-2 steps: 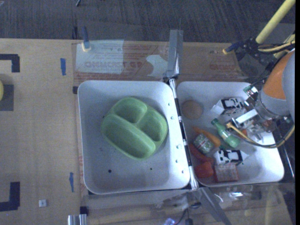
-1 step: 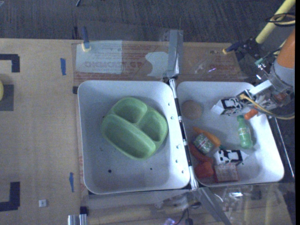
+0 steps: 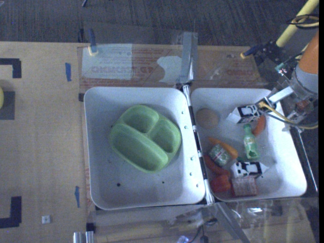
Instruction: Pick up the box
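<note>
closest to the camera is the near rim of the two white bins, so starting there and working down in size. biggest thing is the wooden bench [image 3: 40, 151] with blue tape bits and black corner marks on its left part. on it sit the left bin [image 3: 101, 186] and the right bin [image 3: 291, 186], side by side and touching along the middle. the left bin has a green divided tray [image 3: 146, 137] lying a bit tilted around its centre. the arm [image 3: 306, 70] comes in at the far right, orange band visible, and the gripper [image 3: 271, 101] sits over the far right edge of the right bin, just beside a small black and white box [image 3: 247, 113] in the far part of that bin. can't tell if the pincer is released or clenched from this angle, it's too small and blurry, and nothing clearly shows between its tips. a second black and white box [image 3: 248, 168] lies nearer, towards the near side of the same bin, touching a reddish brown block [image 3: 244, 187] and next to a red item [image 3: 220, 184]. in between there's a green bottle [image 3: 250, 142] lying roughly upright in the view, an orange carrot-ish thing [image 3: 259, 125] right beside it, a green and orange packet [image 3: 220, 153], and a round tan ball [image 3: 207, 118] at the far left of that bin.
</note>
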Controlling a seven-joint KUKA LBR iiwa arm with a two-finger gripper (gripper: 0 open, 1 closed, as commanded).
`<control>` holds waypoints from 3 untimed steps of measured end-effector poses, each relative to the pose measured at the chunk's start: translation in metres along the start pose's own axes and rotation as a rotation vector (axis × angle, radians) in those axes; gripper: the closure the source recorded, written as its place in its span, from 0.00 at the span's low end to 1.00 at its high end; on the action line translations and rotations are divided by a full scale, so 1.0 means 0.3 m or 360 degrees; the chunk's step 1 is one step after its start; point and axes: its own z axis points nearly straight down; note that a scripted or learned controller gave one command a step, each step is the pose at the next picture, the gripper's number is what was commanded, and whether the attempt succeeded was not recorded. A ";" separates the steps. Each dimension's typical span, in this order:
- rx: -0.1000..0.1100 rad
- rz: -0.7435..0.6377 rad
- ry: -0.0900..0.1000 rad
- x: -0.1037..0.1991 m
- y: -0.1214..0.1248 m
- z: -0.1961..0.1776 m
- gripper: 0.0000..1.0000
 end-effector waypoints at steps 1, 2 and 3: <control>-0.0004 -0.0057 0.0002 0.067 0.049 -0.199 0.00; -0.0026 0.0152 0.0026 0.116 -0.095 0.155 0.00; -0.0057 0.0033 0.0061 0.117 -0.366 0.182 0.00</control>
